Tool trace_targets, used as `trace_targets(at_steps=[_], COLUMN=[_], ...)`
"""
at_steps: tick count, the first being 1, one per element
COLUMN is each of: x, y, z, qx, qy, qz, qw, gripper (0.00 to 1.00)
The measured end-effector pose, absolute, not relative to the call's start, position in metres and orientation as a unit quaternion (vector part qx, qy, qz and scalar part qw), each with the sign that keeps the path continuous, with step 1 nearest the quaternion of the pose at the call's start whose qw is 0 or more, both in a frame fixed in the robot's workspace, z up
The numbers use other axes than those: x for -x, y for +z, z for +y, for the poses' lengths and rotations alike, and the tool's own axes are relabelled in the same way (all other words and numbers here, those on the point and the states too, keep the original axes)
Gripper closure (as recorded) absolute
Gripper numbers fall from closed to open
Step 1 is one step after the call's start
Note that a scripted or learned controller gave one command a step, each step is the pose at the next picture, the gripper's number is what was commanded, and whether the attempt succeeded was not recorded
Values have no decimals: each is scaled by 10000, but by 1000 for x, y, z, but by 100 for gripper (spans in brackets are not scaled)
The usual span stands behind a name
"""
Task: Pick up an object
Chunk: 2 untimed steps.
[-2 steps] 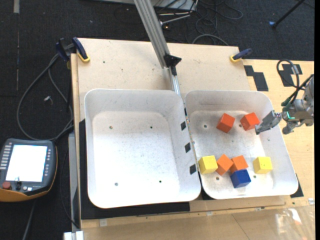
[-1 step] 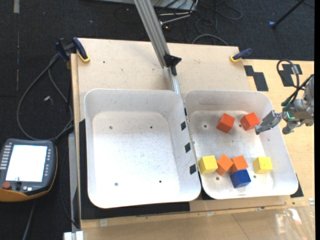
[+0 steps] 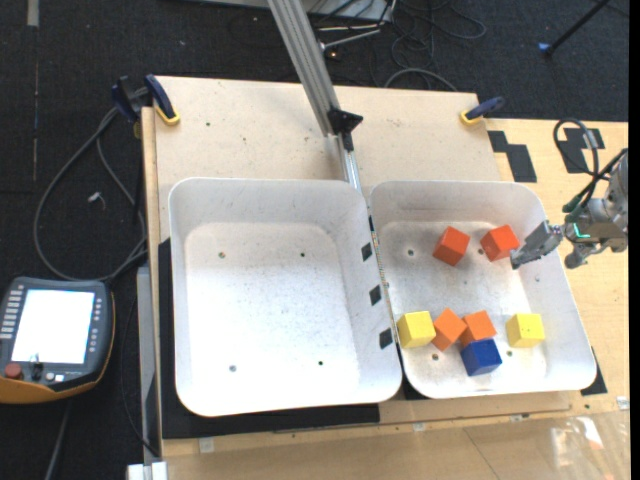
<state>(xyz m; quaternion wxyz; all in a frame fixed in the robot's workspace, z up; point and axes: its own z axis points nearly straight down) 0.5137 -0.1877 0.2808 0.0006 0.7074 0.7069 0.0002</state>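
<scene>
The hand (image 3: 553, 248) reaches in from the right over the right bin's (image 3: 560, 298) right rim, its two fingers spread with nothing between them. Just left of it lie two orange cubes (image 3: 499, 241) in the far part of that bin. Nearer sit a yellow cube (image 3: 415, 328), two more orange ones, a blue cube (image 3: 481, 356) and another yellow one (image 3: 525, 329). The left bin (image 3: 200, 268) sits beside it on the desk (image 3: 250, 128).

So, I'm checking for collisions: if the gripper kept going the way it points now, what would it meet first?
Probably the orange block near the right bin's far right corner, just ahead of the gripper. Height is unclear from above, so it might pass over it.
</scene>
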Motion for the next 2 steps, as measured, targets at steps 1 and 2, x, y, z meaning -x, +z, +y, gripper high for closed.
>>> trace_targets(at_steps=[1, 2], x=[-514, -514], y=[281, 281], z=[-188, -188], qx=[-7074, -7074], qy=[2, 2], qz=[7068, 7068], qw=[6, 6], gripper=[0, 0])
